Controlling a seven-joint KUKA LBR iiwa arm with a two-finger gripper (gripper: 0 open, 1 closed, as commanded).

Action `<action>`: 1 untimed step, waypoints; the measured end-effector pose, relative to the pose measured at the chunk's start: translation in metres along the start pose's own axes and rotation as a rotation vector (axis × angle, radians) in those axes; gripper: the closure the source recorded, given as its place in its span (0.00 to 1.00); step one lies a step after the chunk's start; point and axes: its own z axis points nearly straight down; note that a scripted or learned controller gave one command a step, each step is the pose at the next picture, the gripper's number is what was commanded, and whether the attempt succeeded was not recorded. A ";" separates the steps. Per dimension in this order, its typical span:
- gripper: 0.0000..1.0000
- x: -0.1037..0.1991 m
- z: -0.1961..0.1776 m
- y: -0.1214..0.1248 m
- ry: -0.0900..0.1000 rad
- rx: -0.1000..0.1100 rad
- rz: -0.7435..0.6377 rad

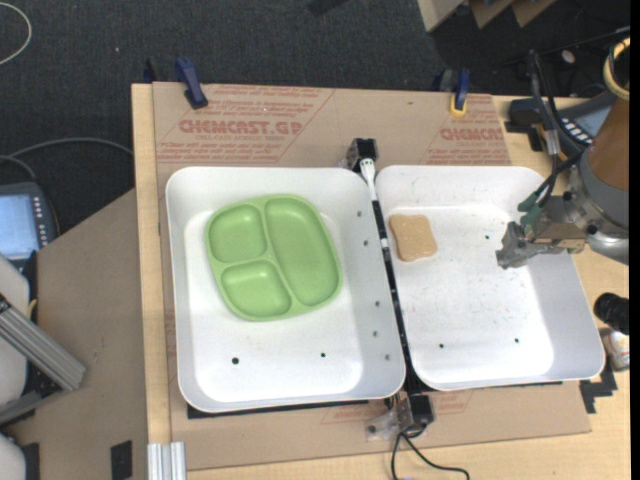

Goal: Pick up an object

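Note:
A tan, square, sponge-like piece (412, 237) lies flat in the right bin (470, 363), near its upper left corner. A light green divided plate (272, 257) with three compartments lies in the left bin (270, 378). My gripper (512, 252) hangs over the right side of the right bin, reaching in from the right. It is well to the right of the tan piece and apart from it. Nothing shows between its tips.
A black and white rod (376, 208) runs along the seam between the two bins. Both bins rest on a brown cardboard sheet (270, 123) held by blue clamps at the back edge. The right bin's floor is speckled with small dark specks.

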 end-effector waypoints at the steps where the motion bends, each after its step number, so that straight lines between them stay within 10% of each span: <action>1: 1.00 0.036 -0.121 0.001 -0.001 -0.010 0.001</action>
